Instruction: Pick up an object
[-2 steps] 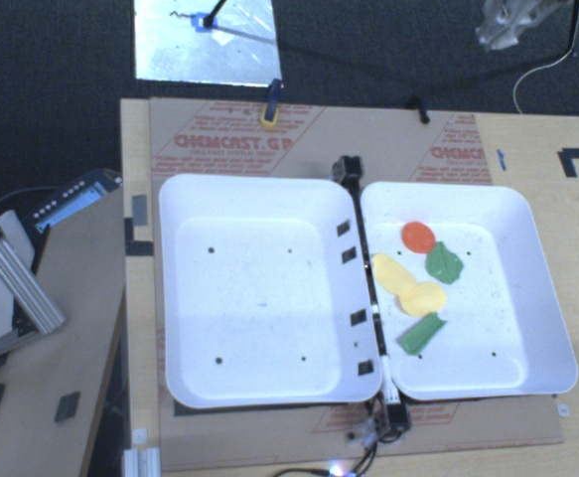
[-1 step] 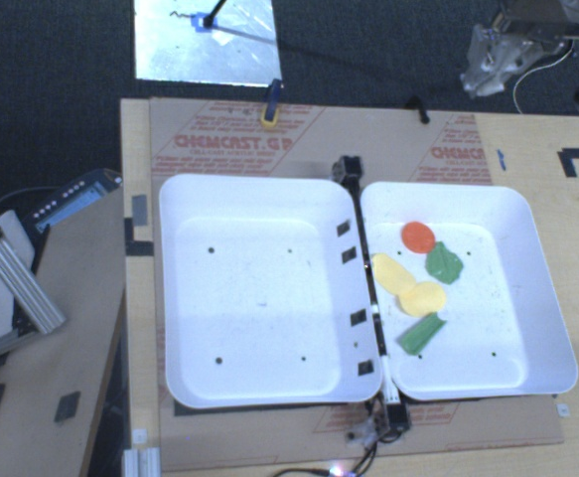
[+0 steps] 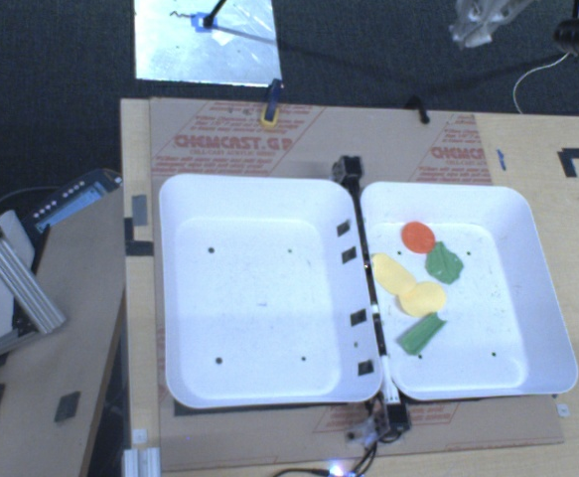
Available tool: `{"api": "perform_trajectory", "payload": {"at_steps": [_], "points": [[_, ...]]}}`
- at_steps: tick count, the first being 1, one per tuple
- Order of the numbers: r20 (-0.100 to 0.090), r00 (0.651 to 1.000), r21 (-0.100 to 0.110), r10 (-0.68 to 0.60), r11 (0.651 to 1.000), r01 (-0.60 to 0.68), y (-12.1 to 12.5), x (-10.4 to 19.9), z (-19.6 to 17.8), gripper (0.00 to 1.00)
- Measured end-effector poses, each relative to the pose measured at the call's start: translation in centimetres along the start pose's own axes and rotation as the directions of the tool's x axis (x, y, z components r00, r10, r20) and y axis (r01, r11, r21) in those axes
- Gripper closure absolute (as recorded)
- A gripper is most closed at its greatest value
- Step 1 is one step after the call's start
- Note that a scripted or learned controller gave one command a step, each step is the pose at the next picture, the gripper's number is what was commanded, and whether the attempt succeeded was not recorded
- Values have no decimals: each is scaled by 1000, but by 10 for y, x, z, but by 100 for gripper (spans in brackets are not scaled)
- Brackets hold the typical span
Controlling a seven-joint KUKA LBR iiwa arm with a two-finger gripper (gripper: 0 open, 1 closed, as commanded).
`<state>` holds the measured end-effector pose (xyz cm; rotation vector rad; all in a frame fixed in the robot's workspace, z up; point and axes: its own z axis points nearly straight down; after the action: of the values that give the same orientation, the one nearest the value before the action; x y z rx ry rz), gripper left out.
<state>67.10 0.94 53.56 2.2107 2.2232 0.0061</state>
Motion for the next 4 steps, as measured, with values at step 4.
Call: {"api": "perform_trajectory", "payload": {"at_steps": [4], "points": [[-1, 1000, 2, 1, 1000, -1, -15, 89, 0, 100]]}}
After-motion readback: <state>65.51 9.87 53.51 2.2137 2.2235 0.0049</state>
